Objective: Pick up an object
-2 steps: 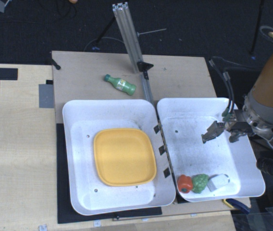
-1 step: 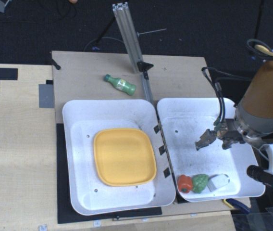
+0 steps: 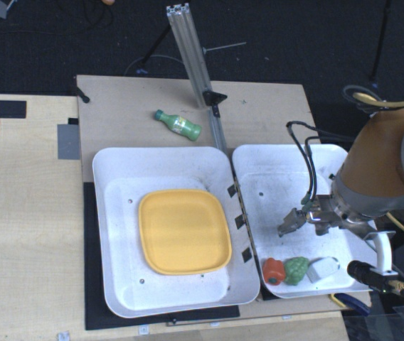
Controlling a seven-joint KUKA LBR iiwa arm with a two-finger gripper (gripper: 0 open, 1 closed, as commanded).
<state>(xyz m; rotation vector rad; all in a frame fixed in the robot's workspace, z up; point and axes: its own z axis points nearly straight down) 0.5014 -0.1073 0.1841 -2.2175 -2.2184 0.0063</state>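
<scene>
- The yellow plate [image 3: 185, 231] lies flat in the left bin [image 3: 109, 190]: stiff, light, probably slick; take it by the rim.
- The green piece [image 3: 296, 269], at the right bin's [image 3: 273, 169] 6 o'clock edge, looks knobbly and easy to pinch.
- The red piece [image 3: 273, 271] touches it at 9 o'clock: small, smooth.
- The end effector [image 3: 292, 224] hovers at 12 o'clock of them; I cannot tell its state.

I see a plain yellow plate [image 3: 185, 231] in the white left bin [image 3: 113, 190]. At the right bin's [image 3: 273, 169] six o'clock sit a red piece [image 3: 273, 270], a green one [image 3: 296, 269] and a white one [image 3: 323, 268]. At twelve o'clock, a green bottle [image 3: 178, 125] lies on tan board [image 3: 131, 109].
</scene>
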